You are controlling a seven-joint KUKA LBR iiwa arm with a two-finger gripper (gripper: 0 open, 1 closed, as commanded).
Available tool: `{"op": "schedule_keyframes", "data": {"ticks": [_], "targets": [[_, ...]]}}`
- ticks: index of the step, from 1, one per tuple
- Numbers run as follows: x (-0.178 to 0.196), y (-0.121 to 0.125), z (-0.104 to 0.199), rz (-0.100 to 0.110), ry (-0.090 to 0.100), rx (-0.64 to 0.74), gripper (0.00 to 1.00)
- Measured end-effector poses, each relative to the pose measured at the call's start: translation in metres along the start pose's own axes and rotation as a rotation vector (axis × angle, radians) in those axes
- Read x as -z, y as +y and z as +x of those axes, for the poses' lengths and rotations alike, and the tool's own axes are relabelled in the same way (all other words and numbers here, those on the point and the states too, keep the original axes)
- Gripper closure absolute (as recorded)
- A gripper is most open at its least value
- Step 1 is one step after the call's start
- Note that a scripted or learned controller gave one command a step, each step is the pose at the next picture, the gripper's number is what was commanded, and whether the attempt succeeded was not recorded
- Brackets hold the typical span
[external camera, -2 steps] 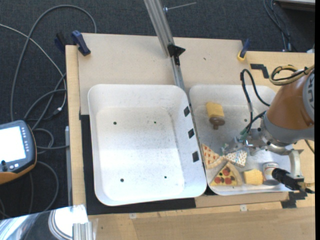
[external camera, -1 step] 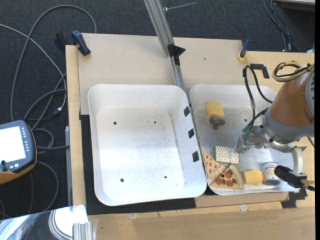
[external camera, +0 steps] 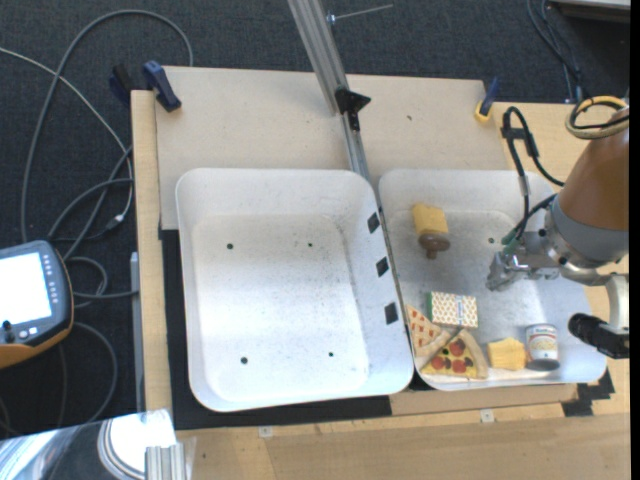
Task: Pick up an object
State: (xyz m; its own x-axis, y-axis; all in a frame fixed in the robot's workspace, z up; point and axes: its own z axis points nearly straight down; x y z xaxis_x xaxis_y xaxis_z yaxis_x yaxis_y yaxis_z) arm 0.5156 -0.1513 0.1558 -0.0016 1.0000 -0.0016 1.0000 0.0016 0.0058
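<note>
The right bin (external camera: 470, 193) holds several small toys. A yellow block with a brown stub (external camera: 432, 228) lies near its back left. A green-and-white patterned box (external camera: 454, 309) sits above a pizza slice (external camera: 447, 351) at the front. Beside them are a yellow cheese wedge (external camera: 507, 354) and a small can (external camera: 542, 342). The arm comes in from the right, its orange band (external camera: 600, 178) over the bin's right edge. My gripper (external camera: 507, 268) hangs low over the bare middle right of that bin, apart from every toy, with the box to its front left.
The left bin (external camera: 275, 288) sits beside the right one, with a slanted metal pole (external camera: 320, 43) rising from the gap behind them. Black cables (external camera: 520, 143) run by the arm. A handheld pendant (external camera: 30, 293) lies off the bench at far left.
</note>
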Motion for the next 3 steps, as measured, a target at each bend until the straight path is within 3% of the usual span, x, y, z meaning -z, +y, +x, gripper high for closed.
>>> {"op": "schedule_keyframes", "data": {"ticks": [1, 2, 3], "targets": [[0.044, 0.0, 0.001, 0.0, 0.0, 0.001, 1.0], [0.049, 0.001, 0.002, 0.002, 0.001, 0.0, 1.0], [0.059, -0.002, 0.052, 0.006, 0.005, 0.006, 1.0]]}}
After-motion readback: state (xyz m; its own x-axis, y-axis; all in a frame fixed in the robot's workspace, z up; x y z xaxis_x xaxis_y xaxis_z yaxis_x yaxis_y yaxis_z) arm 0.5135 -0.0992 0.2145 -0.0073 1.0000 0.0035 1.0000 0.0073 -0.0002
